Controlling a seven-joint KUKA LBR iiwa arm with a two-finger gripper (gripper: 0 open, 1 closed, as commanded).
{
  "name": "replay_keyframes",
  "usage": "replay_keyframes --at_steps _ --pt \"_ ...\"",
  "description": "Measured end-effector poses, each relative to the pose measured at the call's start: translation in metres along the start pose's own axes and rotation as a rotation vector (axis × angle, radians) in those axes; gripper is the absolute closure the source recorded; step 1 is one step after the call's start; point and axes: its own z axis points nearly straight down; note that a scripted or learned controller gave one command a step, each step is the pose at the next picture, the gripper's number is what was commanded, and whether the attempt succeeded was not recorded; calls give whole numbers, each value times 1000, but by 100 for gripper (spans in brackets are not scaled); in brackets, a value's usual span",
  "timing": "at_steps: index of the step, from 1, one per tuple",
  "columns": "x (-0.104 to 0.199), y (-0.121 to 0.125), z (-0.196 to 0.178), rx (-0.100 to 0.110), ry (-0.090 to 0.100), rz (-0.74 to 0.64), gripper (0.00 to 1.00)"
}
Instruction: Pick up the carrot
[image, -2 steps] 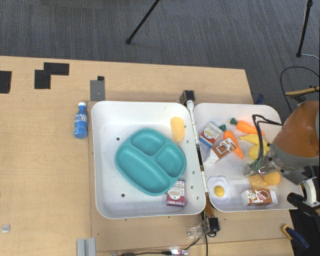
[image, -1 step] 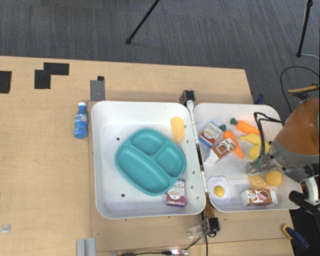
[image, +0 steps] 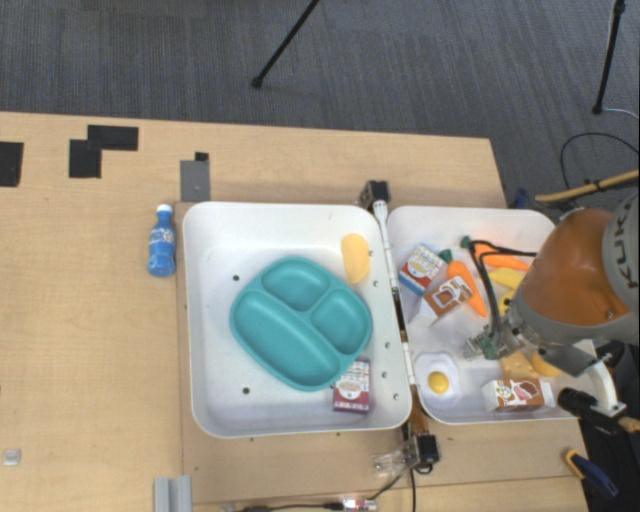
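Inside right bin (image: 440, 222), carrot (image: 466, 282) just beside fingers (image: 490, 343), seemingly apart

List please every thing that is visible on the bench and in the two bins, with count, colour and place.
teal divided plastic plate: 1, teal, middle of left bin
pale yellow lemon-like toy: 1, yellow, left bin, far right part
small printed cartons: 4, one in left bin near corner, three in right bin
orange toy carrot: 1, orange, right bin, far part
fried egg toy: 1, white and yellow, right bin, near left part
blue plastic bottle: 1, blue, on bench left of bins
white shallow bins: 2, side by side
grey arm's gripper: 1, over right bin
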Motion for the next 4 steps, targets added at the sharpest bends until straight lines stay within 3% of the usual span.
replay_keyframes --at_steps 1,2,3,4 --pt "-1 2 -10 -4 -2 -1 100" --pt "6 37 1 4 9 -36 100" --pt "-43 38 -92 10 18 -210 100" --pt "32 61 -147 9 18 -173 100"
